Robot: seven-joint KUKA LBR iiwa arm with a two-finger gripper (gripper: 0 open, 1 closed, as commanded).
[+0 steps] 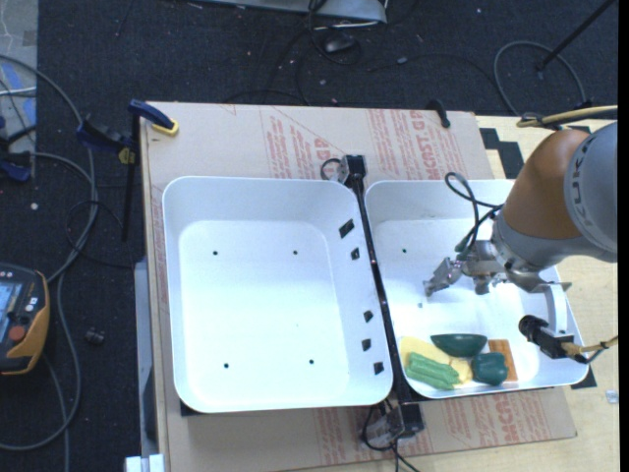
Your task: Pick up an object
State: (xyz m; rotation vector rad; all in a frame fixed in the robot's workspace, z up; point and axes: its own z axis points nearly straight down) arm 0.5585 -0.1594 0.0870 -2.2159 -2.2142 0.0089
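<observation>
**Over the right bin, nothing held yet**

From above: my gripper point(444, 275) hangs over the right bin point(413, 205), fingers apart and empty. Objects cluster at its near edge; the bowl point(459, 343) sits closest. I should descend squarely, straddling one piece.

overhead, slanted, both bins point(187, 264), arm from right

Two white bins point(265, 205) sit on a brown bench point(295, 136) with red letters. A green toy point(432, 370), dark green bowl point(459, 343), and orange block point(499, 350).
</observation>
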